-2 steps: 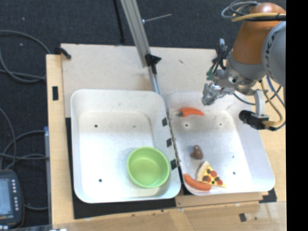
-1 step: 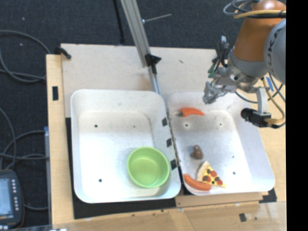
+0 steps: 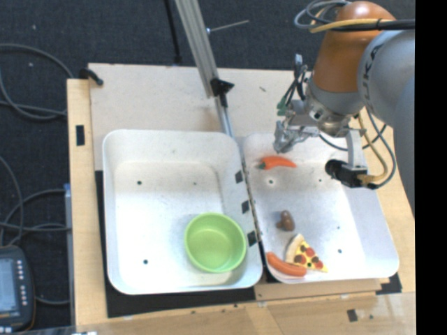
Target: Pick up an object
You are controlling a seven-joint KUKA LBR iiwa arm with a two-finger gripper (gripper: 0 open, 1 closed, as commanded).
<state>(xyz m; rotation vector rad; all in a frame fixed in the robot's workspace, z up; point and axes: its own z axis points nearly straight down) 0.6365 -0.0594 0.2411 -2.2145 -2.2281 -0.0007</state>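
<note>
Nearest the camera, along the front wall of the right bin (image 3: 363, 208), lie a toy hot dog (image 3: 285, 264) and, touching it, a toy pizza slice (image 3: 304, 252) with dark toppings. Further back in that bin sits a small brown lumpy object (image 3: 286, 220), well apart from an orange carrot-like toy (image 3: 277, 162) lying flat near the bin's rear left corner. The gripper (image 3: 285, 142) hangs just behind and above the carrot-like toy, at the bin's rear rim; nothing shows between its fingers, and whether they stand wide or narrow cannot be told from this angle. Above it rises the grey arm (image 3: 394, 68) with its orange band (image 3: 346, 44), cables looping round the wrist. The left bin (image 3: 140, 187) holds a green bowl (image 3: 215, 241), upright near its front right corner. Both bins rest side by side on the pale worktop (image 3: 154, 96), from whose rear a slanted aluminium rail (image 3: 199, 37) rises.
</note>
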